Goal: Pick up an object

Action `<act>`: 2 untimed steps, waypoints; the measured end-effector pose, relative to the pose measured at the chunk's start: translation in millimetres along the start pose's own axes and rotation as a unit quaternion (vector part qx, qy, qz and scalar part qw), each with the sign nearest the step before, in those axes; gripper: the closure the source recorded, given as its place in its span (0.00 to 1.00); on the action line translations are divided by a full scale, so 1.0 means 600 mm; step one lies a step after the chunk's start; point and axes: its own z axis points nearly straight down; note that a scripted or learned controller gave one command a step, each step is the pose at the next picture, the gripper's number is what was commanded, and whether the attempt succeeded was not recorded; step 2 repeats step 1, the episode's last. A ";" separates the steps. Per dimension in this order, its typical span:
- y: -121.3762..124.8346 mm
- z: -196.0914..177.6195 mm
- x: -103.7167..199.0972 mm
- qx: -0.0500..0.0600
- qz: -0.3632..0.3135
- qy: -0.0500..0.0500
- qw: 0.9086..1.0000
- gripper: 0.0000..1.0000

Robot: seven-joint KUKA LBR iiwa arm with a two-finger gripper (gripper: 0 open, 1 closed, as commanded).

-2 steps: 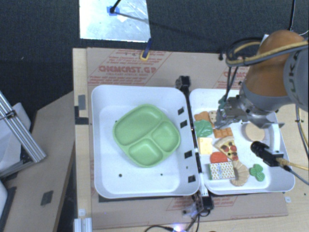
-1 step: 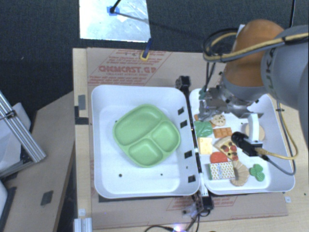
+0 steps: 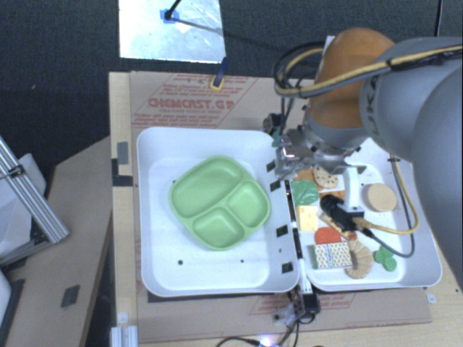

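Arm (image 3: 405, 100) hung over right bin's (image 3: 427, 266) crowded left edge w/ food items (image 3: 336, 241) below; grip state undeterminable; left bin (image 3: 155, 266) held green plate (image 3: 219, 202), wide margins around.

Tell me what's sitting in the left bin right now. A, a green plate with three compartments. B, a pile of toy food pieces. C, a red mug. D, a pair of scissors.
A: a green three-compartment plate lies alone in the left bin, while the small food-like pieces, such as the round tan one, are in the right bin beneath the arm.
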 end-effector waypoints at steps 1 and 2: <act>0.050 0.010 0.063 0.000 0.000 0.001 1.000 1.00; 0.050 0.010 0.063 0.000 0.000 0.001 1.000 1.00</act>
